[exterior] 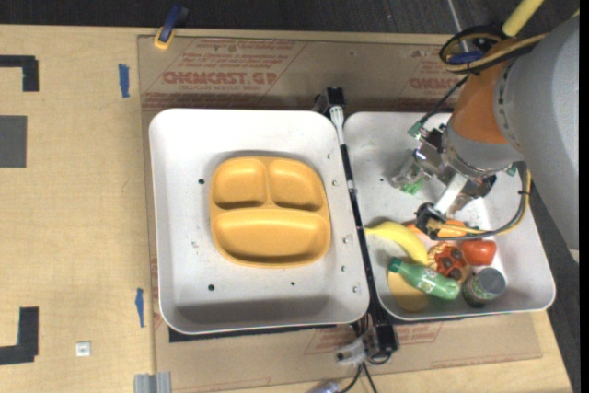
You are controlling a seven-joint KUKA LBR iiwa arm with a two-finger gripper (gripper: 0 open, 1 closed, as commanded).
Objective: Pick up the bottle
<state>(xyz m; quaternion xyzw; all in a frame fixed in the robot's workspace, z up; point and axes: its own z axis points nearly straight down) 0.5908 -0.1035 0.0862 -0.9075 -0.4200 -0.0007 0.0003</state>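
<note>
Green plastic bottle (425,280) noted lying sideways, likely propped against curved yellow banana (398,236) by crowding. Gripper (411,168) held apart, farther back; whether open or closed cannot be told.

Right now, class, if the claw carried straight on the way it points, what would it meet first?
Most likely the bare floor of the right bin, short of the banana and bottle; the claw points downward, though depth is unclear.

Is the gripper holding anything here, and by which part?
Nothing: the gripper hovers over the right bin, apart from the green bottle lying at the bin's front.
</note>
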